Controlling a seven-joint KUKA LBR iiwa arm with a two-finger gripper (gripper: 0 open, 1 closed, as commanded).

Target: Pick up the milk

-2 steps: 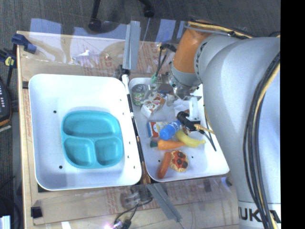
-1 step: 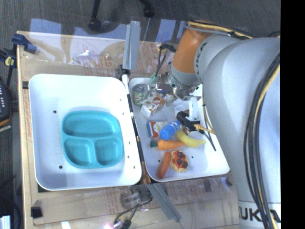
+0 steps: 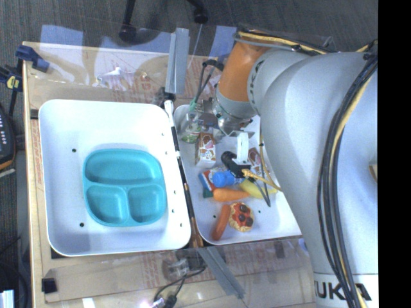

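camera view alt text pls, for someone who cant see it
A grey arm with an orange band reaches its gripper into the right white bin, above a small milk carton among toy food. The left white bin holds a teal divided tray.

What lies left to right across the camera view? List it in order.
Left white bin → blue divided tray → right white bin holding toy food, hot dog then pizza slice → grey arm.

The tool [image 3: 204,117] hangs low over the right bin [image 3: 282,220], just above the milk [image 3: 206,148] among toy food.
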